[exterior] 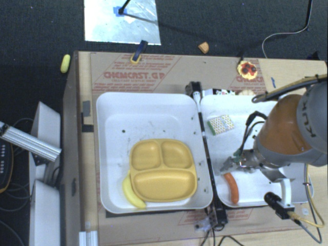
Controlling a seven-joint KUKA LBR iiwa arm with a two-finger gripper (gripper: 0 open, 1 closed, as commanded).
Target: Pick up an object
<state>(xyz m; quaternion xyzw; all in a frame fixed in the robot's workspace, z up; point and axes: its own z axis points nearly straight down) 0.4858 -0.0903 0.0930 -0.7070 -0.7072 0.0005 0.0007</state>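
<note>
Overhead, gripper (231,163) low in right bin (241,107), just above sausage (233,187); its opening cannot be told, nothing seen in its grasp. Patterned packet (220,123) lies further back. Left bin (110,111): yellow divided tray (163,169), banana (131,193) alongside.

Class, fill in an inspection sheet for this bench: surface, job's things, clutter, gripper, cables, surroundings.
Surface: two white bins, left bin, right bin.
Job's things: yellow divided tray and banana in left bin; orange sausage and patterned packet in right bin.
Clutter: nothing seen.
Gripper: gripper over right bin, above the sausage; nothing seen held.
Cables: black cable along arm.
Surroundings: dark floor, shiny sheet.
</note>
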